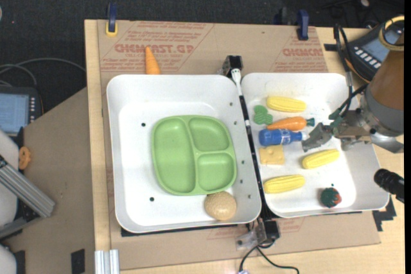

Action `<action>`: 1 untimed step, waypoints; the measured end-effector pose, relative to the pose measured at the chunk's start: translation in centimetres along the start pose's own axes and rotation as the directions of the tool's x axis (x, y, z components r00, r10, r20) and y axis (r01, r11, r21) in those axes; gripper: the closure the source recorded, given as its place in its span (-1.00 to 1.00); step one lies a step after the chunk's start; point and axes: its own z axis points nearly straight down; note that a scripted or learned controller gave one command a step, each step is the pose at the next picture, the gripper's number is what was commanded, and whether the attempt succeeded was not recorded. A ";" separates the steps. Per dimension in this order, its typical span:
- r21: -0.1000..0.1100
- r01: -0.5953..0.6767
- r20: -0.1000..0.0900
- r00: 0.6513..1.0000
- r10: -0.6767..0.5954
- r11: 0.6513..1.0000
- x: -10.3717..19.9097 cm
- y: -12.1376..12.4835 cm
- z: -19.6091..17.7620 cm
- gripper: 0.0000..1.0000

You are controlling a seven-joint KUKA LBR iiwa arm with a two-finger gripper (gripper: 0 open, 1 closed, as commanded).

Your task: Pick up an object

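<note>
My gripper (317, 137) hangs over the right bin (359, 202), reaching in from the right. It is just above a yellow corn cob (320, 158) and just right of a blue bottle (280, 137). Above the bottle lie an orange carrot (290, 123), a green leafy toy (261, 115) and another yellow cob (286, 104). A pale yellow cheese block (272, 156), a third yellow piece (283, 184) and a small red and green toy (331, 197) lie nearer the front. I see nothing held in the gripper.
The left bin (128, 106) holds a green divided plate (192, 154) and a tan round bun (221, 205) at its front edge. An orange cone-shaped piece (151, 61) lies on the board behind the left bin. Black clips (232, 65) join the bins.
</note>
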 end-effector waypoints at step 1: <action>0.000 0.003 0.001 1.000 -0.003 1.000 -0.2 7.9 9.7 -1.00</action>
